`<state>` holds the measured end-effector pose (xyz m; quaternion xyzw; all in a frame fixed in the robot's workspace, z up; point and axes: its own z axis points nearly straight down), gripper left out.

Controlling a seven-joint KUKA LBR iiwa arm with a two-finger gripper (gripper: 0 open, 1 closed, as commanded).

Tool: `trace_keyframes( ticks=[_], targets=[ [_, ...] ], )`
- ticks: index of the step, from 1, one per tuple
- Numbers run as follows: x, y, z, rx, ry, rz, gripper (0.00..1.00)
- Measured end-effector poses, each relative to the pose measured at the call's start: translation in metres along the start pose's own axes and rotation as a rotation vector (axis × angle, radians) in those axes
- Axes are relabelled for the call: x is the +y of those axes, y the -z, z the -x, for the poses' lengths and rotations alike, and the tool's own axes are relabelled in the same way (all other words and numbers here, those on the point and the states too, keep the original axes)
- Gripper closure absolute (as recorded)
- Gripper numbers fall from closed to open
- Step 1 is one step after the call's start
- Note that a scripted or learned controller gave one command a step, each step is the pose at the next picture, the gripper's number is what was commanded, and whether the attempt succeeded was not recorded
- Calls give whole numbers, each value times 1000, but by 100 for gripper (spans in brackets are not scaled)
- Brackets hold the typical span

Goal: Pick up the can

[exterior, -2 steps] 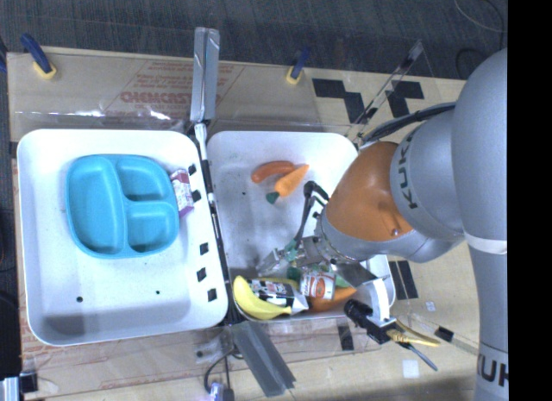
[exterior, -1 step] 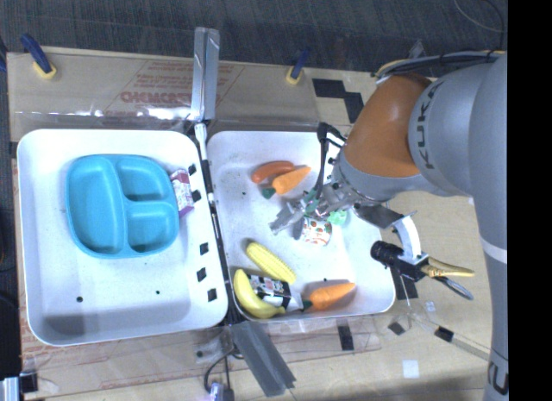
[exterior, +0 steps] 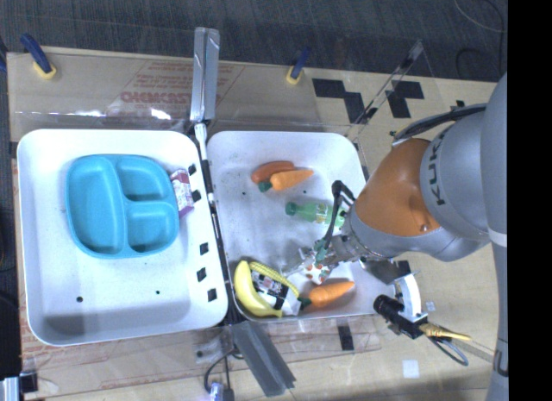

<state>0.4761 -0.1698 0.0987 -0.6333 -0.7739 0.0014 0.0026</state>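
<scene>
Sitting side by side on the table (exterior: 259, 76) are two white bins. The left bin (exterior: 52, 287) is holding a blue tray (exterior: 121, 203) and a small purple packet (exterior: 182, 191). The right bin (exterior: 250, 149) is holding two carrots (exterior: 283, 176), a green bottle (exterior: 309, 210), a banana (exterior: 250, 291), another carrot (exterior: 332, 292) and a small can (exterior: 278, 288) lying by the banana. The jaws (exterior: 321, 257) are hanging nearby; I cannot tell their spread.
</scene>
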Motion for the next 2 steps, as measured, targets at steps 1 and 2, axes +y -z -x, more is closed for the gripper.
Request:
trace_keyframes(
  ticks=[1,2],
  targets=[
    [1,6,0,1,6,-3,100],
    [49,86,-58,-1,-33,1,100]
  ],
)
